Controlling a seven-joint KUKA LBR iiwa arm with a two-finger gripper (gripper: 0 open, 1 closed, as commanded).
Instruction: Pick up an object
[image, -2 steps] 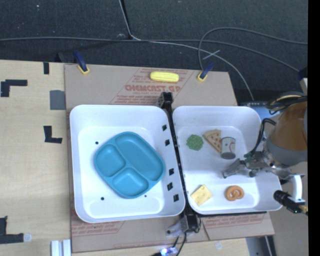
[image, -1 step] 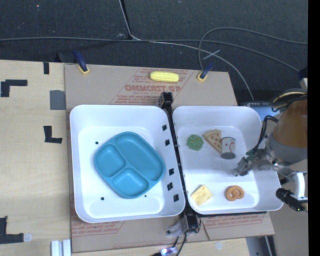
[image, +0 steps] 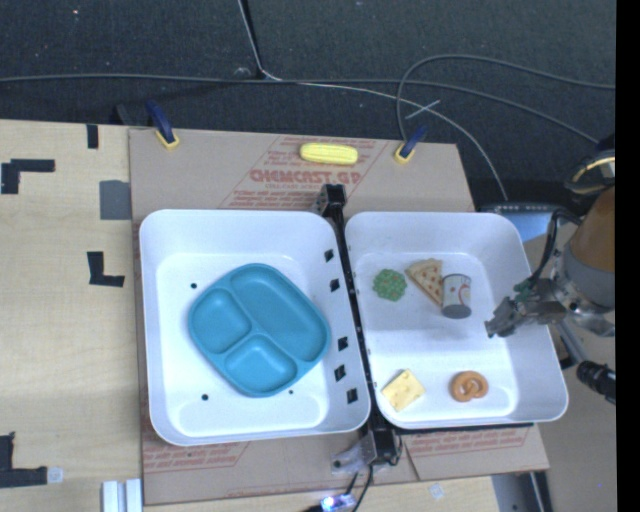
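The right bin (image: 505, 235) holds a green broccoli piece (image: 390, 285), a pizza slice (image: 427, 279), a small grey can (image: 457, 297), a yellow cheese wedge (image: 402, 389) and a brown pretzel (image: 468, 386). My gripper (image: 503, 321) hovers over the right side of this bin, just right of the can and above the pretzel. Nothing shows between its dark fingers, and their spacing is too small to read.
The left bin (image: 160, 235) holds a blue divided plate (image: 258, 328). A yellow corn-like object (image: 328, 154) lies on the cardboard behind the bins. Black clips (image: 332, 197) join the bins along the middle. Cables run across the dark floor at the back.
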